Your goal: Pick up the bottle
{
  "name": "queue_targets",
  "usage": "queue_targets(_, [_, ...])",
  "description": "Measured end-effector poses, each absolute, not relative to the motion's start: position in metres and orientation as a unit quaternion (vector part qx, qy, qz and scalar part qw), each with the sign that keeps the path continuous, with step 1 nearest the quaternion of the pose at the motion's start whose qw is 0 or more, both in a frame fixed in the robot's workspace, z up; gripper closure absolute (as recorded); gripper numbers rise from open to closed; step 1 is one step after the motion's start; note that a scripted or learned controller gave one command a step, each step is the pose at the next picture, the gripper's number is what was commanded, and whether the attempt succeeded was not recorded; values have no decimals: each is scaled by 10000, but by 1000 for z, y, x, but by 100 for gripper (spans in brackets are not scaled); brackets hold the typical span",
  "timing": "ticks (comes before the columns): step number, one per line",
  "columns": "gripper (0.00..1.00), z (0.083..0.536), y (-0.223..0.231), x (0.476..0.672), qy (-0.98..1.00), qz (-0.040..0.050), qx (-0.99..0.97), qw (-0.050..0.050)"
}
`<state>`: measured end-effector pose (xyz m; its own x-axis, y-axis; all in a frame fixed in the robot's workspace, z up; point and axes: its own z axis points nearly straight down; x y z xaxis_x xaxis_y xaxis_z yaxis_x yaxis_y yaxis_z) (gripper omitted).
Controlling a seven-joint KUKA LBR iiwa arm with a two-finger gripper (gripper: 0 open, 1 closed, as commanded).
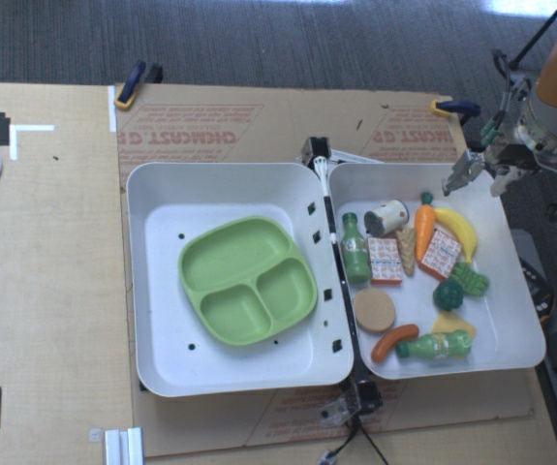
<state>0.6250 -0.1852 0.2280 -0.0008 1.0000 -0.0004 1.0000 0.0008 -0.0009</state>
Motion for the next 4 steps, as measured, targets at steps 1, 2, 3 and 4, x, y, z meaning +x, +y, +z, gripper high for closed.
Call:
queue_targets(1, [100, 238, -185, 625, -7084, 6, -7058, -7])
queue_targets(2, [100, 366, -223, 569, -7889, 3, -6145, -19])
queue_targets(3, [100, 303, -161, 529, -7476, 3, -6641, -5])
queue_targets(4, [100, 317, -212, 488, -6481, 2, -7616, -15])
